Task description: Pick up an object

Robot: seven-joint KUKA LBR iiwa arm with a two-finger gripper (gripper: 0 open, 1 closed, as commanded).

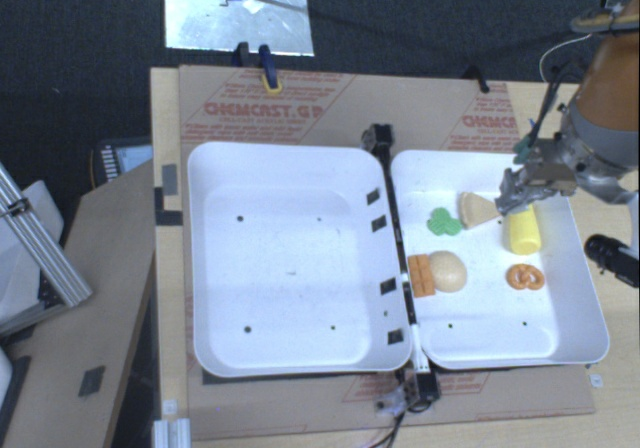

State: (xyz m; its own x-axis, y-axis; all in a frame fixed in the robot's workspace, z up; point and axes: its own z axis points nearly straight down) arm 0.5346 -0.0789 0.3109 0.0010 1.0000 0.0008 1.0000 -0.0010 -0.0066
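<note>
A: Our gripper (516,192) hangs over the right bin (570,336); open or clenched, we cannot tell.

B: The yellow cylinder (523,232) lies just beside it, near the beige wedge (476,208). We should centre over one alone before descending.

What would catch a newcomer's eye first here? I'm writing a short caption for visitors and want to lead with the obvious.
The small cluster of toy foods in the right bin: a yellow piece, a green piece, a tan wedge, a bun-like piece and a pretzel. Next, the claw poised over the tan wedge and yellow piece, reaching in from the right. The left bin makes a broad white expanse beside them.
</note>
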